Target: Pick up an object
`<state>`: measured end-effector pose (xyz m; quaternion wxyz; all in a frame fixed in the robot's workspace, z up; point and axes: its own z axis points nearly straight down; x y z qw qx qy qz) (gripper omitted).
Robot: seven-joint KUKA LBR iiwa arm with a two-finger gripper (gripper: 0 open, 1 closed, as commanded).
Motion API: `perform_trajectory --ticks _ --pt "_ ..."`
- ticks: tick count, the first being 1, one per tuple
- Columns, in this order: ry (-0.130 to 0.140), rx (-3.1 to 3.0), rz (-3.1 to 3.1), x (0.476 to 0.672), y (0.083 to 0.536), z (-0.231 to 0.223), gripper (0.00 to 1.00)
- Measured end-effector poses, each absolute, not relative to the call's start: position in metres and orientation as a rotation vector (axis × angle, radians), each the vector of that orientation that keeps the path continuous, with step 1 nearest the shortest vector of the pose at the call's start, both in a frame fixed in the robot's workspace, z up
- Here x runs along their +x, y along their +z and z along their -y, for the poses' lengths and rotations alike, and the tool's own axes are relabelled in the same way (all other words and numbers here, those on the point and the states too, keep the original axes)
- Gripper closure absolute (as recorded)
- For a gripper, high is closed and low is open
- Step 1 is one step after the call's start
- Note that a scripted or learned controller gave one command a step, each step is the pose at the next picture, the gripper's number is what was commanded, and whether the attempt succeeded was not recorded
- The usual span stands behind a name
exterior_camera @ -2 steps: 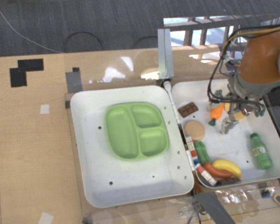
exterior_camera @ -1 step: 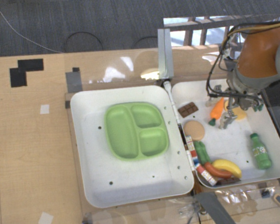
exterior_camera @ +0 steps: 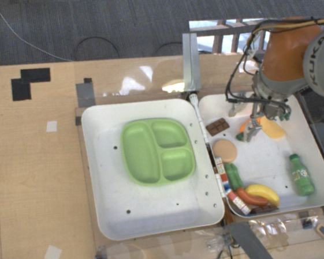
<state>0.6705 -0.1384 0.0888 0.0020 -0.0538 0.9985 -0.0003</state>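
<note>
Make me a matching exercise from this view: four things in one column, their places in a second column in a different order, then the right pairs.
Things:
1. green divided plate
2. green bottle
3. banana
4. brown chocolate bar

Places:
A. near edge of the right bin, beside a red item
B. middle of the left bin
C. far left part of the right bin, near the divider
D. right side of the right bin, towards the near corner

Pairs: 1-B, 2-D, 3-A, 4-C
</note>
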Motion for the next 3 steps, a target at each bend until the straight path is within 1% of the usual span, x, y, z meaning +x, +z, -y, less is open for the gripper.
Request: perform_trajectory --ticks 1,2,3 --pt "-0.004 -0.17 -3.112 0.675 0.104 0.137 1.0" --pt "-0.003 -0.122 -3.115 0.674 0.212 0.099 1.0" --pt "0.007 -0.082 -3.131 0.668 0.187 0.017 1.0"
